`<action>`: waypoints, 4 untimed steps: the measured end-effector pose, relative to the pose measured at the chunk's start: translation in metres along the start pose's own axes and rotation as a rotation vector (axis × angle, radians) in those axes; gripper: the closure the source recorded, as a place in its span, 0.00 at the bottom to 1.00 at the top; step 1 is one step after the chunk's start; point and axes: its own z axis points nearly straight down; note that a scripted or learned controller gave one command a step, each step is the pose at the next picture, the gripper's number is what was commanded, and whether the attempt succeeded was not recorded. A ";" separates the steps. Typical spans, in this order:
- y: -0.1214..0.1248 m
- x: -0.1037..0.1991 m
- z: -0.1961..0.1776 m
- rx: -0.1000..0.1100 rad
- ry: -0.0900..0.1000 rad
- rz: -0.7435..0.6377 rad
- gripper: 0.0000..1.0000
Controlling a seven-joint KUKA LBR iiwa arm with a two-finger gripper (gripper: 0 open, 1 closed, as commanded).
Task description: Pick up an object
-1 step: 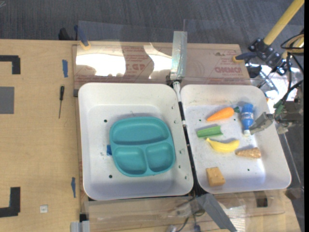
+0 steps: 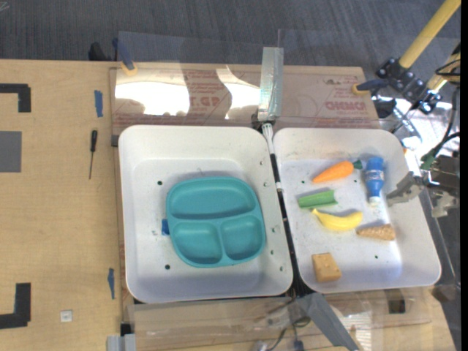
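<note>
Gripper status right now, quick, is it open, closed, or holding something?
Gripper: at the right rim of the right bin, near the blue bottle; open or shut cannot be told, and nothing is seen in it.

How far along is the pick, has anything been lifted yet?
Nothing looks picked yet. The carrot, blue bottle, green piece, banana, cone-like piece and tan block all lie in the right bin. The gripper sits at its right edge, holding nothing visible. Grasping and lifting remain.
</note>
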 end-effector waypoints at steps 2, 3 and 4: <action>-0.010 0.037 0.106 0.000 0.001 -0.108 0.00; 0.037 0.076 0.175 -0.007 -0.002 -0.304 0.00; 0.113 0.095 0.176 -0.007 -0.001 -0.229 0.00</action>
